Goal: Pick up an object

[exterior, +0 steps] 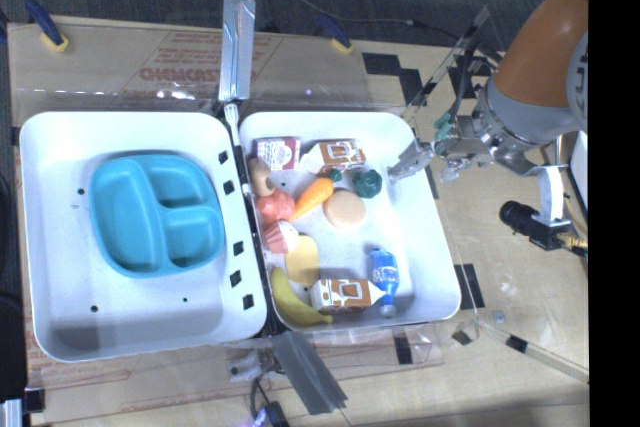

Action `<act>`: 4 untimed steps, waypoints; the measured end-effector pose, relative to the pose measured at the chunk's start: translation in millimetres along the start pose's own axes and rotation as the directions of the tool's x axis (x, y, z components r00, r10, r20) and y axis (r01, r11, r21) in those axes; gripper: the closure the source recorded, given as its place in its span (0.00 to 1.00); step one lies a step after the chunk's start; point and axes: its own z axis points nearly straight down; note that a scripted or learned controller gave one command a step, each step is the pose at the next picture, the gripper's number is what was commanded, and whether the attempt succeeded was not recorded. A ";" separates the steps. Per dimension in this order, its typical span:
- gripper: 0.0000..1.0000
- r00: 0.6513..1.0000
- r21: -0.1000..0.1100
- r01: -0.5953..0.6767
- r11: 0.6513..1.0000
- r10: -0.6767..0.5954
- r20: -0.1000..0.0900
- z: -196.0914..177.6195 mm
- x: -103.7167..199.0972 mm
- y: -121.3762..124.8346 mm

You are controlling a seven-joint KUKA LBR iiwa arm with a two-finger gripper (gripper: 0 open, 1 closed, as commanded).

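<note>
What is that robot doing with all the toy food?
The grey robot arm's hand hovers at the right rim of the right white bin, holding nothing. That bin has toy food: an orange plastic carrot, a yellow banana, a small blue bottle. The left white bin holds a blue divided plastic tray. Nothing is picked up yet.
</note>
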 end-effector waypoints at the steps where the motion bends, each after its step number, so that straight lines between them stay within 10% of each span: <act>1: 0.00 0.963 0.007 0.269 0.963 -0.269 -0.006 164.3 19.2 21.9; 2: 0.00 0.916 -0.002 0.402 0.916 -0.402 0.001 177.3 -7.2 3.0; 3: 0.00 0.876 -0.006 0.483 0.876 -0.483 0.002 135.4 42.5 41.6; 4: 0.00 0.684 -0.004 0.730 0.684 -0.730 0.006 139.2 46.2 94.0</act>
